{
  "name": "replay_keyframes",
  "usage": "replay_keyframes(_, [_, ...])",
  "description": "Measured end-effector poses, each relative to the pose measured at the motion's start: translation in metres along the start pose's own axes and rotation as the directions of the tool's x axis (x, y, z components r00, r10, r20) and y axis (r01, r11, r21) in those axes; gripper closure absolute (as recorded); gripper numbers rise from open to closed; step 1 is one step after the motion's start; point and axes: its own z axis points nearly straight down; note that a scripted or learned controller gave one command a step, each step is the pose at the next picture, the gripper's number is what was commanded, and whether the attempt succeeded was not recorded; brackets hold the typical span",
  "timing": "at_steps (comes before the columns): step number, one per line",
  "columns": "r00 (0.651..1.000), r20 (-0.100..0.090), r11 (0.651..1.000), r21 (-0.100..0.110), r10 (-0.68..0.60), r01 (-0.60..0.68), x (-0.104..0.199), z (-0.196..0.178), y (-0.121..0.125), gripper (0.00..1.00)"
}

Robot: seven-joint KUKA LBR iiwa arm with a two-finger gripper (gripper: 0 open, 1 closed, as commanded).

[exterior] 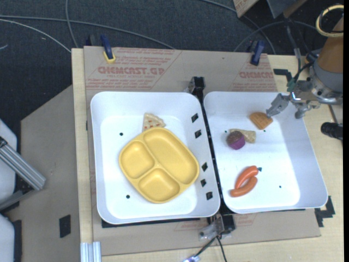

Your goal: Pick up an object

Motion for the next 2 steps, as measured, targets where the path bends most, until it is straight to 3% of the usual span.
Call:
replay_keyframes(1, [1.000, 0.000, 1.000, 0.001, -0.001, 0.001, 0.001, 0.062, 0.005, 0.00])
replay_keyframes(2, [1.000, 0.000, 1.000, -0.001, -0.001, 0.001, 0.002, 0.100, 0.005, 0.00])
